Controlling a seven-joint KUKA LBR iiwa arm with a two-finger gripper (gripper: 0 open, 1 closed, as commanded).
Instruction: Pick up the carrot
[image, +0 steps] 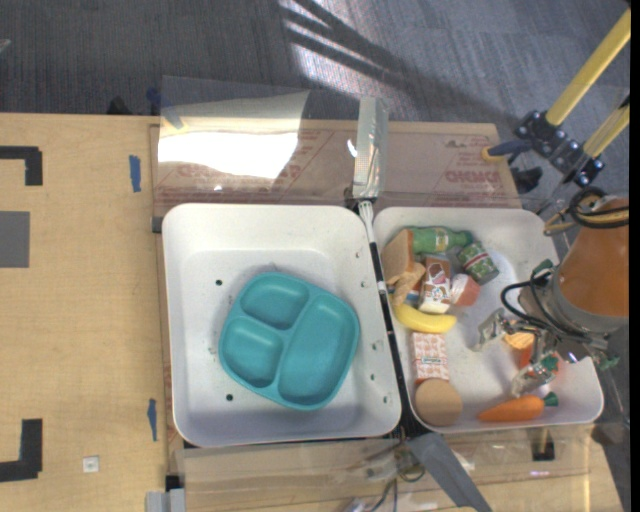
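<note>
Hand (520, 352) low in the right bin (592, 412), under the orange band (597, 272); opening impossible to tell amid metal parts and cables. Nothing clearly seen held. Carrot (512, 408) lying flat just below the hand, near the bin's front edge, tip pointing left. Left of the hand: banana (424, 320), carton (428, 356), round tan item (437, 401). Farther left, in the other bin: teal tray (290, 340).

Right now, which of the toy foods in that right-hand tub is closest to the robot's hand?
The carrot, orange, lying flat by the tub's near wall, just below the hand. The yellow banana and the round tan piece lie farther left.
</note>
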